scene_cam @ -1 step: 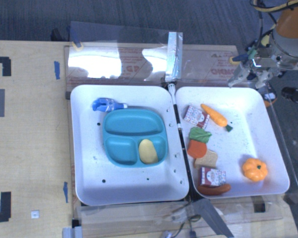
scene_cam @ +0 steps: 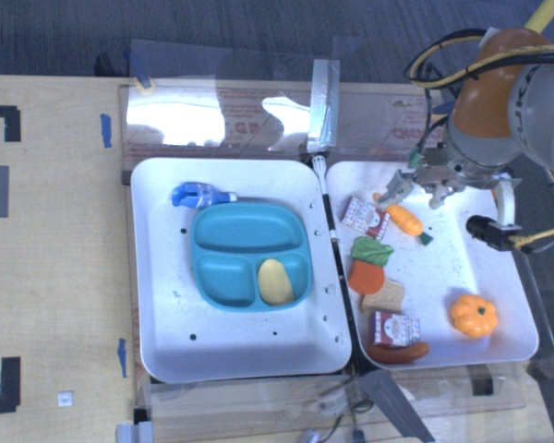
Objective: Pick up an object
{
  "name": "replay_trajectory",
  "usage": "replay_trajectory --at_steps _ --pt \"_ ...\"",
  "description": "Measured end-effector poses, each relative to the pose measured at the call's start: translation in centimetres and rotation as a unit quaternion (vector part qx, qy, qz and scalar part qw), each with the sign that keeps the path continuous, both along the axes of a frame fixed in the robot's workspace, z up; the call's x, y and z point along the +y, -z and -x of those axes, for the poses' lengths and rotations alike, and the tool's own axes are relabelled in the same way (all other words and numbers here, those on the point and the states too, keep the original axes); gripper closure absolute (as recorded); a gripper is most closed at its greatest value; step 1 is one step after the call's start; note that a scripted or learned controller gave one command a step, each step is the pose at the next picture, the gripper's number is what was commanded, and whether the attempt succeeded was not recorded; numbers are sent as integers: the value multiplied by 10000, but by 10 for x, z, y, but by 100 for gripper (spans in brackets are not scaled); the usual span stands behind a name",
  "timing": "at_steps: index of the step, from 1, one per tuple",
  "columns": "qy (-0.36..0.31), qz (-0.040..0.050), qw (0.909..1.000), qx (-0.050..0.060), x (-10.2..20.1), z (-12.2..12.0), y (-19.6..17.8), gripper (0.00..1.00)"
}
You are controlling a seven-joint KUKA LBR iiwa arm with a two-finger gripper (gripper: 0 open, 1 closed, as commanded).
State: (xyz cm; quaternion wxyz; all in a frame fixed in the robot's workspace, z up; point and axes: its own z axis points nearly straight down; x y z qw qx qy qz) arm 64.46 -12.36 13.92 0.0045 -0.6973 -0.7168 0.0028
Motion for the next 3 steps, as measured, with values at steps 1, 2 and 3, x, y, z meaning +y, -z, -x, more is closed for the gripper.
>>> replay_trajectory --at_steps 1,2,3 --pt "-753 4 9971 -143 -2 18 44 0" --pt "-739 0 9971 -170 -2 15 34 100" --pt "-153 5 9998 -87 62 31 -66 100"
